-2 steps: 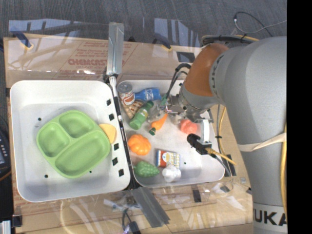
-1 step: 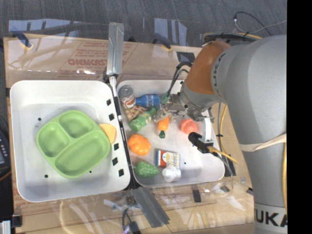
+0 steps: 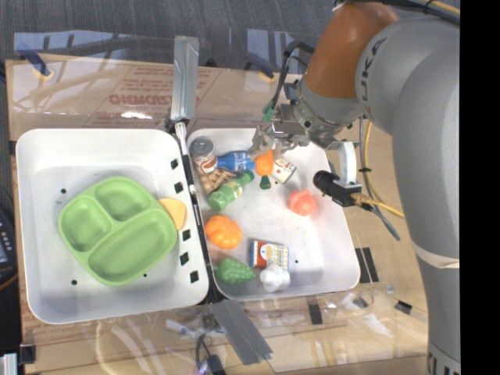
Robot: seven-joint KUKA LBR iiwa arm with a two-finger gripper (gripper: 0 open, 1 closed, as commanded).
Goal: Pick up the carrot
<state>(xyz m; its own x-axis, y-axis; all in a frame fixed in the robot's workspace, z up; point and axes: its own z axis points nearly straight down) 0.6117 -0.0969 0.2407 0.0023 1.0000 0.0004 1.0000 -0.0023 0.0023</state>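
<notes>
Left bin (image 3: pixel 47 155): holds a green divided plate (image 3: pixel 117 229); a yellow piece (image 3: pixel 176 211) sits at the plate's 3 o'clock edge, against the bin's right wall.
Right bin (image 3: pixel 332 237): crowded with small items.
Carrot (image 3: pixel 265 163): orange, at about 12 o'clock in the right bin, just beside a blue bottle (image 3: pixel 234 161), directly under the hand.
Hand (image 3: pixel 272 141): low over the carrot; finger opening cannot be told, grasp not confirmed.
Can (image 3: pixel 202 154): at 10 o'clock in the right bin.
Green vegetable (image 3: pixel 228 193): below the blue bottle.
Orange pumpkin-like item (image 3: pixel 223 231): 8 o'clock, near the left wall.
Pink fruit (image 3: pixel 302 202): 3 o'clock.
Small carton (image 3: pixel 268 254): 6 o'clock; green leafy item (image 3: pixel 233 271) and white item (image 3: pixel 273 279) beside it.
</notes>
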